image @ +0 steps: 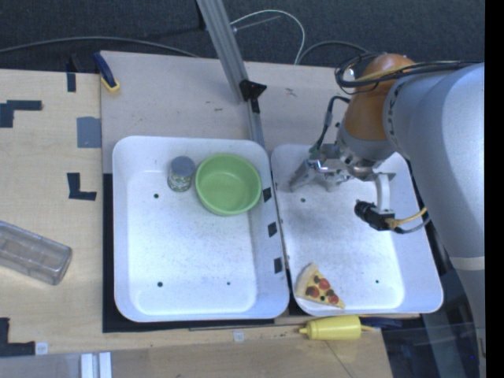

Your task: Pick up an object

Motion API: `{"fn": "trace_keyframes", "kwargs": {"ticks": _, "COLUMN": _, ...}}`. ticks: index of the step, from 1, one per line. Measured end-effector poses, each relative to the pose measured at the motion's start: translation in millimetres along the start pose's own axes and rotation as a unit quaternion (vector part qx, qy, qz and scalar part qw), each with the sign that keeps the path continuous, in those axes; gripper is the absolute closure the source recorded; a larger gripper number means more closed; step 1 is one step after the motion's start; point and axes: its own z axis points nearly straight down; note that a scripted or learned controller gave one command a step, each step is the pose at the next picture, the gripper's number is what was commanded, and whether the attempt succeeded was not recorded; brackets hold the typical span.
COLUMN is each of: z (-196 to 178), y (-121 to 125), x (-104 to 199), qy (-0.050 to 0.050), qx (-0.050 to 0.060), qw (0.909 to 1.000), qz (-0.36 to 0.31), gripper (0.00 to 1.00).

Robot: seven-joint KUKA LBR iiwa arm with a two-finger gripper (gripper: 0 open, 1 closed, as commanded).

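- Over the right-hand bin (409, 290), near its far edge, the gripper (321, 172) hangs below the grey arm (441, 140) with its orange band (370, 93); from where I stand its metal parts blur together, so I cannot tell how it is set, and nothing shows caught in it.
- Nearest thing to it in that same bin is a toy pizza slice (318, 285), lying flat at the near left corner, point toward the back, crust toward the front rim. It sits well apart from the gripper, toward the near rim and a little left, with bare bin floor between them.
- I judge the slice to be light and thin, probably stiff plastic or rubber. Lying so flat, it offers little to take hold of; a pinch across its narrow width, edge to edge, looks the best bet, and it may skid on the smooth floor or slip out.
- Across in the left bin (134, 290) stand a green bowl (228, 183) and, just beside it on the left, a small can (181, 173), both near the far wall. The bowl looks light and rigid, best gripped at its rim; the can is upright and would suit a squeeze across its sides. Both lie left of the gripper, beyond the divide between the bins.
- Just outside the near rim of the right bin a yellow mustard bottle (331, 327) lies on its side on the bench.
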Motion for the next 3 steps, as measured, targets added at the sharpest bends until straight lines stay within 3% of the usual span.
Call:
{"fn": "trace_keyframes", "kwargs": {"ticks": 1, "z": -10.9, "y": 0.0, "x": 0.8, "qy": 0.001, "qx": 0.000, "qw": 1.0000, "qz": -0.001, "gripper": 1.00}}
{"fn": "trace_keyframes", "kwargs": {"ticks": 3, "z": -120.3, "y": 5.6, "x": 14.8, "qy": 0.001, "qx": -0.003, "qw": 1.0000, "qz": 0.000, "gripper": 1.00}}
